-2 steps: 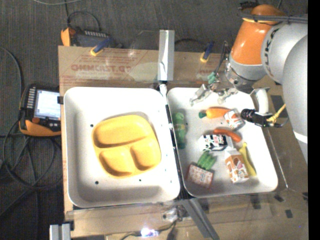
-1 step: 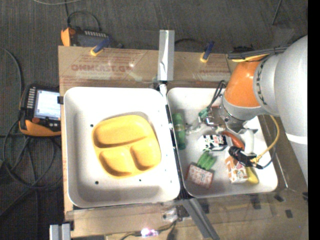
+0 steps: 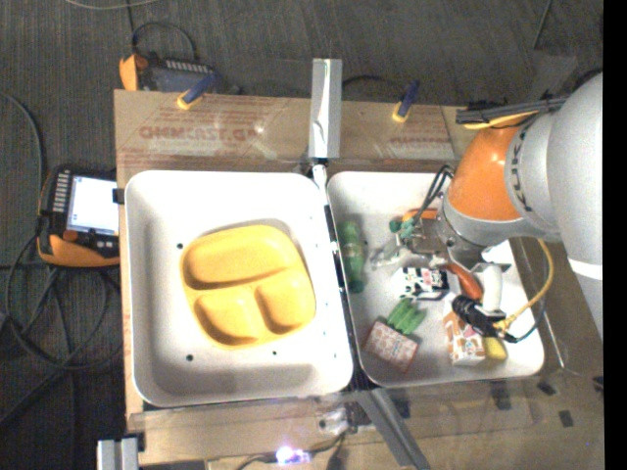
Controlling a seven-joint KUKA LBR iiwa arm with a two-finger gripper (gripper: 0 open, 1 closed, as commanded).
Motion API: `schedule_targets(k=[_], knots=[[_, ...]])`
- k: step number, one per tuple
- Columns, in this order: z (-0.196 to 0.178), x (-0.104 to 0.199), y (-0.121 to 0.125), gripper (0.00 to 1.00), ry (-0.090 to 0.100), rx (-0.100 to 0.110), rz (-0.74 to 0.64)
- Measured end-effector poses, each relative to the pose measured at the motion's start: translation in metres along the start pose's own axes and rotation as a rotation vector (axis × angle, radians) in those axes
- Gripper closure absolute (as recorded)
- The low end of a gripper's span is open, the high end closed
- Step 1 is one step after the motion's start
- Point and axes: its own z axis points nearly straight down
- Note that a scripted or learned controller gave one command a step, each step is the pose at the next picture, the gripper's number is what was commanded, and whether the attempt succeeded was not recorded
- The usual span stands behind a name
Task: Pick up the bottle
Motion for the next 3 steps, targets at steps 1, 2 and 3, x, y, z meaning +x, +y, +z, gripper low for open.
schedule_targets(k=[1,2,3], knots=[[-0.001,0.018,-0.058,0.00,-0.003,-0.003,-0.261],[0.001,0.024,0.019,0.00,0.000,0.001,-0.393],[0.005,0.011,0.084,0.00,0.001,0.040,-0.178]])
